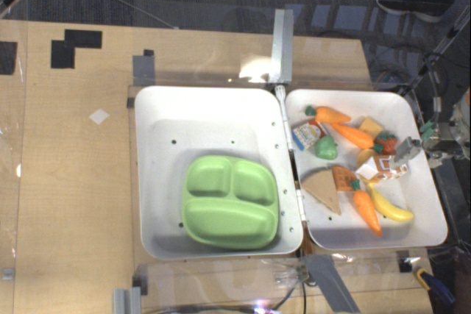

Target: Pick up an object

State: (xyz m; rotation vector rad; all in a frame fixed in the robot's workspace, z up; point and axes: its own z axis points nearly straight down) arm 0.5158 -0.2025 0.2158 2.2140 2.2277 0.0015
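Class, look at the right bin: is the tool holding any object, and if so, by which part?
It cannot be told. The tool sits low at the right bin, over the small carton beside the banana; no grasp is visible.

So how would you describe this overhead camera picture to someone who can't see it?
Two shallow white bins sit side by side on a wooden bench: the left bin holds a green divided plate, the right bin a jumble of toy food, including carrots and a banana. A robot gripper reaches in at the right bin's far edge.
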